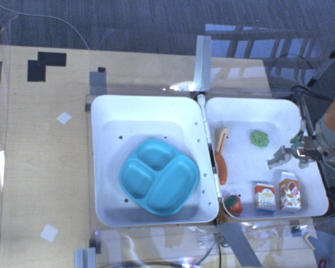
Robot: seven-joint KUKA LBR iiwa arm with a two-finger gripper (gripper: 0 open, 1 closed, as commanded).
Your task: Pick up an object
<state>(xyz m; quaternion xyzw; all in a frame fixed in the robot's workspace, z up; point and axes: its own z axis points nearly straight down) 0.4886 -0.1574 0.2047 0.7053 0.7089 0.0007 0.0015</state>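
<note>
Two white bins sit on the counter (pixel 39 149). The left bin (pixel 100 149) holds a blue divided plate (pixel 159 176), stiff but wide and awkward to pinch. In the right bin (pixel 240 113), the two juice cartons (pixel 277 192) look light and boxy, so squeeze the flat sides. The end effector (pixel 285 155) hovers above them, fingers spread, carrying nothing. The green lump (pixel 259 138) is probably squishy.
</note>
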